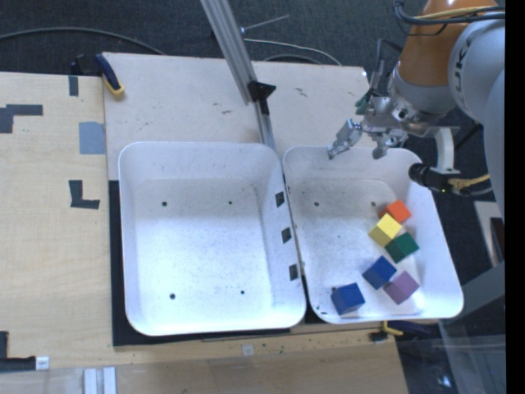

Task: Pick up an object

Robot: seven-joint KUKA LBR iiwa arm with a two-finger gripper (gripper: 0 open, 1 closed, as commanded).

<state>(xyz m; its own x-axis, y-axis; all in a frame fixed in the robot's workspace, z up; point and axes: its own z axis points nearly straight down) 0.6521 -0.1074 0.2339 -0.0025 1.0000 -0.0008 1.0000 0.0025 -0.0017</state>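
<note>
Starting left: shallow white plastic bin [131, 220] on the left with just dark specks on its floor. Next door, second shallow white bin [316, 179] holding the goods, all bunched in its near-right corner: small orange cube [398, 212], yellow cube [384, 231], dark green cube [403, 246], two blue cubes [379, 272] [348, 297] and a purple cube [402, 286]. Further right and far, two-finger gripper [361, 138] hovering above the far edge of that bin, fingers spread apart with nothing between them. So basically nothing picked yet; whole descent, grab and lift left to do, by the look of it.
</note>
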